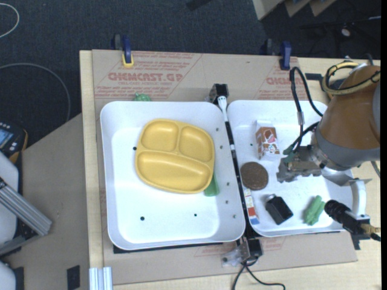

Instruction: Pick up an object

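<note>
Arm enters from the right edge, orange band uppermost, grey wrist section below it bending left toward the gripper. Gripper is the arm's leftmost point, tilted down-left. Black cables arc above it and along the wrist. Finger spacing isn't readable from this angle.

The 2 shallow white plastic bins look smooth and faintly glossy. In the left one lies a yellow 3-compartment plastic plate, smooth with a soft sheen. Right of that plate, in the other bin, sit a matt brown disc, a small printed paper carton, a matt black plastic block and a ridged green piece. The desk is matt tan board printed in red. The arm's orange band looks glossy.
</note>
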Controlling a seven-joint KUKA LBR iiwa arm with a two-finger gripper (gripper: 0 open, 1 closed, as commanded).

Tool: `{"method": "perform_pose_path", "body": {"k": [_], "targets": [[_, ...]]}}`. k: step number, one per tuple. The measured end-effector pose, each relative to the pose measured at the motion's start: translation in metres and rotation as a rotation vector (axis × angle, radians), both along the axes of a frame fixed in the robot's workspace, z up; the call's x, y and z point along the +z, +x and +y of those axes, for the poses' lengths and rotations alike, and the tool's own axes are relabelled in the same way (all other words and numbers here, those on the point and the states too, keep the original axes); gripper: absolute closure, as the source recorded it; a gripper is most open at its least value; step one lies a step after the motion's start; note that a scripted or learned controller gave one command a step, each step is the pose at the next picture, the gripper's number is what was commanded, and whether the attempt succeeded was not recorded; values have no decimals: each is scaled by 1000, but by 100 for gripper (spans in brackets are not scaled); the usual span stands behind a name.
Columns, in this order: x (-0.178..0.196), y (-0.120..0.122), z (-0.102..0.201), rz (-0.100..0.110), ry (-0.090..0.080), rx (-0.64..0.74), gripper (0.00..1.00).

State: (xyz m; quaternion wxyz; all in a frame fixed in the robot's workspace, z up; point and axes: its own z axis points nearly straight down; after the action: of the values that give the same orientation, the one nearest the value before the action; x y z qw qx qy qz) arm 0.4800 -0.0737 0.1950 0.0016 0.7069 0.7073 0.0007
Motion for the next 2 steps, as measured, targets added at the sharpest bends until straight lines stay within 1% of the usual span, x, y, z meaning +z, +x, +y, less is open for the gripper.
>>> {"method": "perform_pose_path", "body": {"k": [1,2], "targets": [[39,0,128,-1,6,15,100],[83,-1,215,-2,6,11,100]]}}
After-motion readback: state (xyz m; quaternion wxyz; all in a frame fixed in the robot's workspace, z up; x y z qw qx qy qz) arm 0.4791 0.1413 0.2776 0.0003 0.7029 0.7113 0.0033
